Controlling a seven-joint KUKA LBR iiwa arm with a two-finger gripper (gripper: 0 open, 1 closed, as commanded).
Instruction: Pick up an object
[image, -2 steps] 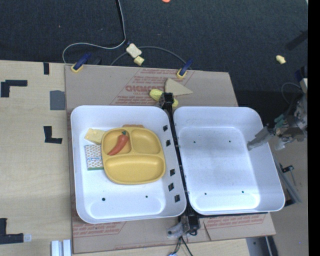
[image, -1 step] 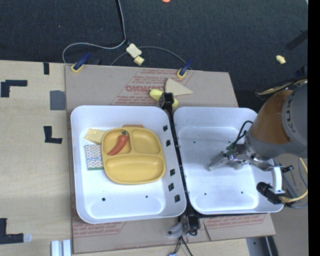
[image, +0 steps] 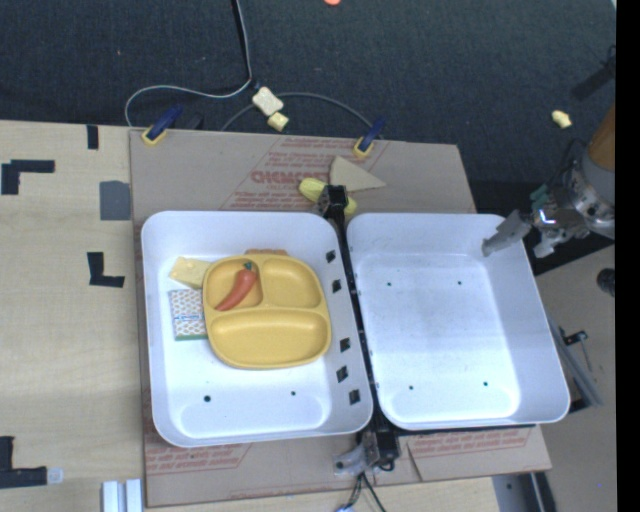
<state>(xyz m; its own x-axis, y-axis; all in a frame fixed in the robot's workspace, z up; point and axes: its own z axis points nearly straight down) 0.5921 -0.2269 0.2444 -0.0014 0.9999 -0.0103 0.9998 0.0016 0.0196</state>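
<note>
Red plastic chili pepper lies in the upper left compartment of a yellow divided plate in the left white bin. The grey end effector hovers at the right white bin's upper right rim; whether it is clenched, I cannot tell. Brown cardboard covers the wooden worktop.

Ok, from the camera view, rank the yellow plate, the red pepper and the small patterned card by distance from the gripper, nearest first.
The gripper sits over the right bin's top right corner.
1. Yellow plate, left bin centre.
2. Red pepper, in the plate's upper left compartment.
3. Patterned card, left of the plate.
</note>
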